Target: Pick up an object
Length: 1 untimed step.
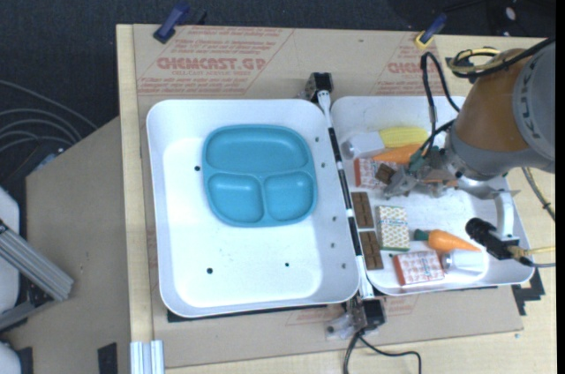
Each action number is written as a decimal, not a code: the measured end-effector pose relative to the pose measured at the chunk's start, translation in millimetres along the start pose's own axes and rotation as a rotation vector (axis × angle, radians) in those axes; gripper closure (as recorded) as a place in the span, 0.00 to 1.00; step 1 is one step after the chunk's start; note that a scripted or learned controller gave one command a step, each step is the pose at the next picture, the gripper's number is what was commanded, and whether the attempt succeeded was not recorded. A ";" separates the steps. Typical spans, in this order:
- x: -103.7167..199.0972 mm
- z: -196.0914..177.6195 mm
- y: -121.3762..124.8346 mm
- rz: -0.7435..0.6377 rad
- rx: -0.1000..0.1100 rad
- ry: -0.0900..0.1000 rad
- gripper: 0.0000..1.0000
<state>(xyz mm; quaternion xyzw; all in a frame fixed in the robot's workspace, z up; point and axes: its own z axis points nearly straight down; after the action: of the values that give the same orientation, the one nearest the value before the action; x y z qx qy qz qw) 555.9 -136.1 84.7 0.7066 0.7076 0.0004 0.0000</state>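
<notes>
Orange carrot [448, 240] with green top

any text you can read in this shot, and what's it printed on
"CHEMCAST GP" in red, repeated, on the brown board behind the bins; the repeat at the right is partly cut off by the arm.
Small print beneath it: too blurred to read.
The carton and patterned packet in the right bin: print too small to read.

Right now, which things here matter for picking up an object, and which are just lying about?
For the job:
claw
right bin
carrot
yellow item
patterned packet
red-and-white box

Lying about:
left bin
blue divided plate
blue clamp
</notes>
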 end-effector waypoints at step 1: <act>41.5 0.3 22.3 0.000 0.000 0.000 0.00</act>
<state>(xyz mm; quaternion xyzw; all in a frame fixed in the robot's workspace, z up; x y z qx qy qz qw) 578.1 -94.5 84.5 0.7066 0.7076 0.0005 0.0002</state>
